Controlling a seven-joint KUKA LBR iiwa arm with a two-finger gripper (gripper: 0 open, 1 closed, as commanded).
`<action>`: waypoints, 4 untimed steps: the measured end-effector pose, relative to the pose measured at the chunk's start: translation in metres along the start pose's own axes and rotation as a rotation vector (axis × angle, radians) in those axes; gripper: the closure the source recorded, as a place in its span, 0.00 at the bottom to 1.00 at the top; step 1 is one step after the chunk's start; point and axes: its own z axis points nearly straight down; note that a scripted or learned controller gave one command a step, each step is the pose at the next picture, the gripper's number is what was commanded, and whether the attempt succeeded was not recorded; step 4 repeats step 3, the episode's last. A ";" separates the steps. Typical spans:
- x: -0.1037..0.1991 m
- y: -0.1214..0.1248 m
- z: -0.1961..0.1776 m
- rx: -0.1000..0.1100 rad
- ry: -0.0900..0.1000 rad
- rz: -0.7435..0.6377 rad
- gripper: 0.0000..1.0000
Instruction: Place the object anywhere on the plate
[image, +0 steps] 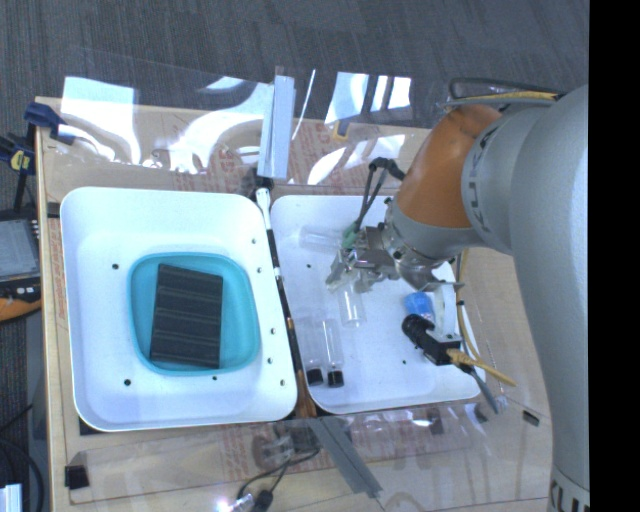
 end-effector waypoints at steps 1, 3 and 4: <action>0.072 -0.015 -0.030 -0.002 -0.001 -0.142 1.00; 0.128 0.014 0.005 -0.002 -0.002 -0.334 0.00; 0.128 0.014 0.005 -0.002 -0.002 -0.334 0.00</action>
